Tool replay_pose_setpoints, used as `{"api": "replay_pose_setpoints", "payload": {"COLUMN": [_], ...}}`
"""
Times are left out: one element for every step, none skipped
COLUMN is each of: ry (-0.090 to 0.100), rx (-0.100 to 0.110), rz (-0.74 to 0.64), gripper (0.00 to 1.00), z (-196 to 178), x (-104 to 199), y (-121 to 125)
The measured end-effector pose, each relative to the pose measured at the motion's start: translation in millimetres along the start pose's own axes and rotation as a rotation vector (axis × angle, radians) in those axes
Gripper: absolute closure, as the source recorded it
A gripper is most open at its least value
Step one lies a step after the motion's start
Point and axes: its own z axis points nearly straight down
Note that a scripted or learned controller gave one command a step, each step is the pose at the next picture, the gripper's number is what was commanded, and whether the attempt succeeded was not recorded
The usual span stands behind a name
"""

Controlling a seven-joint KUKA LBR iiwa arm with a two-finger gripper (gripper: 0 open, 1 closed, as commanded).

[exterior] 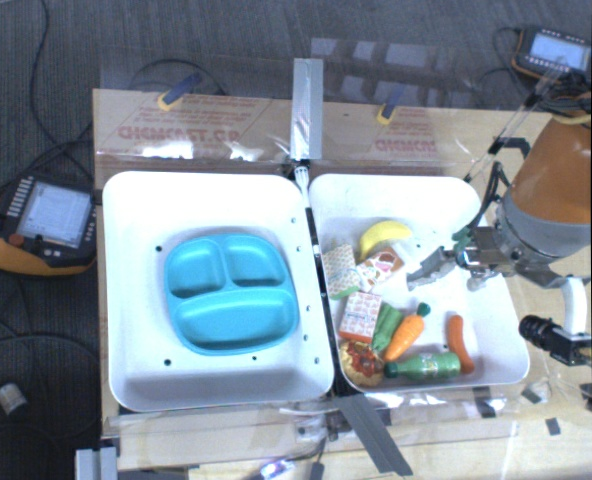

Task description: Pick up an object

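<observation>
The green bottle (423, 367) lies along the right bin's (496, 368) near wall, the carrot (404, 336) just behind it. The gripper (446, 264) hangs above the bin's bare middle, fingers spread and holding nothing. The carrot lies nearward and slightly left of it, tilted diagonally.

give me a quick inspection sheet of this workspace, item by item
surface: bench bearing left bin and right bin, side by side.
job's things: in the right bin, banana, carrot, green bottle, sausage, small printed packets; none lifted.
clutter: blue divided plate in the left bin.
grippers: gripper above the right bin, right of the banana; nothing seen between its fingers.
cables: black cables on the floor at left; more by the arm at right.
surroundings: grey carpet; control pendant left of the bench, another at top right.
</observation>
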Motion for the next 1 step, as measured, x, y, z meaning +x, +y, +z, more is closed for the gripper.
{"api": "replay_pose_setpoints", "payload": {"ry": [0.000], "rx": [-0.003], "rz": [-0.019], "gripper": [0.00], "z": [138.1], "x": [0.5], "y": [-8.8]}}
